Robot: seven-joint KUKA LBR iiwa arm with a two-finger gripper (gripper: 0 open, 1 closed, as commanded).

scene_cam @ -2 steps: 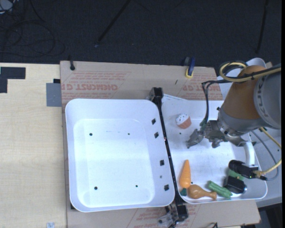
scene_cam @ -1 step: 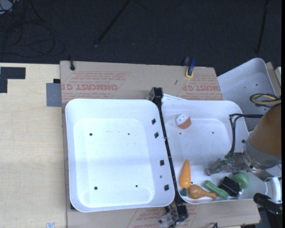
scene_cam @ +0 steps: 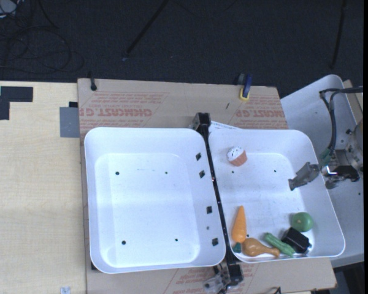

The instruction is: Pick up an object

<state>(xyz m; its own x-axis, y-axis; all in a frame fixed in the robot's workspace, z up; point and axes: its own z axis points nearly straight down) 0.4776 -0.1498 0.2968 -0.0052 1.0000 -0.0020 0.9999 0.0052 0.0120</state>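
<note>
While the fingers [scene_cam: 305, 176] hang over the right bin's [scene_cam: 267, 141] right wall, their state indeterminate, the green ball [scene_cam: 302, 221] lies below them near that bin's near-right corner.

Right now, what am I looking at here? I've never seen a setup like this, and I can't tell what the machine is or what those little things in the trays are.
One camera above a bench looks down at a slant on two shallow white bins: the left bin and the right bin. A robot arm reaches in from the right; its hand hangs over the right bin's edge. Its job is to pick something up. In the right bin lie an orange carrot-like toy, a yellow-orange gourd-shaped toy, a long green piece, a black block, a green ball and a small white-and-orange object. Nothing sits between its fingers.
</note>
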